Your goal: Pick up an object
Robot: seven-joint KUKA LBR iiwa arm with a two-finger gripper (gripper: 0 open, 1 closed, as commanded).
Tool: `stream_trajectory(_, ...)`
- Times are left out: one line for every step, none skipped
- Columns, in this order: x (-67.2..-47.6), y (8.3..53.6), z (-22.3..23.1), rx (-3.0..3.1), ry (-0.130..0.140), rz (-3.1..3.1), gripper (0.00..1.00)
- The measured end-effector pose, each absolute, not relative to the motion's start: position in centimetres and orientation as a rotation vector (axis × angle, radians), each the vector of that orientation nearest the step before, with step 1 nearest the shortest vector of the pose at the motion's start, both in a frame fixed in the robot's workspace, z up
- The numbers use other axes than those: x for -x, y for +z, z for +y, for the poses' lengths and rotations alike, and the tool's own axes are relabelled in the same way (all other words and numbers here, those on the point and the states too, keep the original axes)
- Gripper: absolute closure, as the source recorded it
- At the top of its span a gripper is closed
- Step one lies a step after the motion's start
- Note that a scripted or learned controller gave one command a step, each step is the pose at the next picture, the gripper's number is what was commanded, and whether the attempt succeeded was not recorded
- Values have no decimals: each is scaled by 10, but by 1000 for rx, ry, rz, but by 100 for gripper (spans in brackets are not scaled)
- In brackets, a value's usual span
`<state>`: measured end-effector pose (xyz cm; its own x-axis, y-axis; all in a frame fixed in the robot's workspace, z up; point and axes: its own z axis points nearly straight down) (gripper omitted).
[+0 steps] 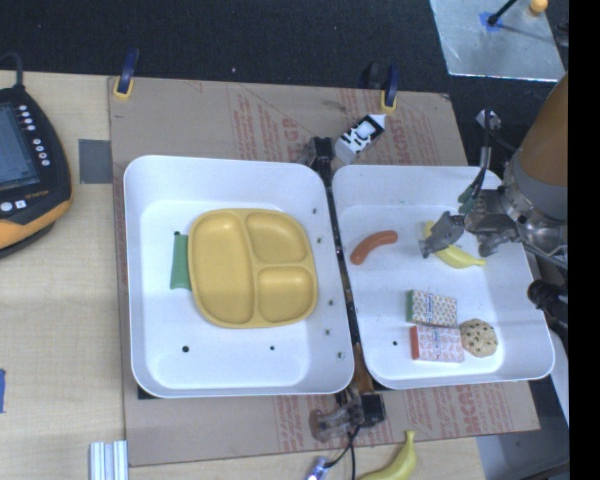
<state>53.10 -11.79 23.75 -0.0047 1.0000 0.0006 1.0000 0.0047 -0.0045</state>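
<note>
Left bin (150, 268): one yellow tray (252, 266) over one green block (179, 261). Right bin (380, 363): one sausage (373, 246), one banana (458, 257) beneath the gripper (438, 234), fingers spread and released, two packets (432, 308), one cookie (477, 338). Wooden bench (40, 348), dark floor (230, 18).

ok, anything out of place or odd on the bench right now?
One thing: a banana lies outside both bins, on the cardboard at the near edge, by the cable clutter below the bins' seam. A green flat piece is partly tucked under the yellow tray in the left bin. Nothing looks spilled or damaged.
</note>
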Motion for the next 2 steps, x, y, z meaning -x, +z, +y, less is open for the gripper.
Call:
stream_trajectory(-555,188,-101,2212,8,-2226,0)
stream_trajectory(-597,91,-176,2215,8,-2224,0)
